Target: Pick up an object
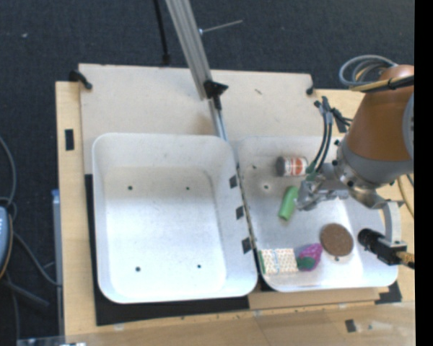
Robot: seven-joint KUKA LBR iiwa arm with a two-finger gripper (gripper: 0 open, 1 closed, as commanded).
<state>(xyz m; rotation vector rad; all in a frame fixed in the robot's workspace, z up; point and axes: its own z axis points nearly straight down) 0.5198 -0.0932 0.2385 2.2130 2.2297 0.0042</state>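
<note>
Gripper sits low in the right bin, just beside the green cylinder; whether it grips anything, I cannot tell. Nearby lie a small can, a brown disc and a purple toy.

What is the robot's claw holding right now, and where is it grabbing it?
It cannot be told. The gripper is down in the right bin, right at the upper end of the green stick, but the view is too blurry to show a grip.
</note>
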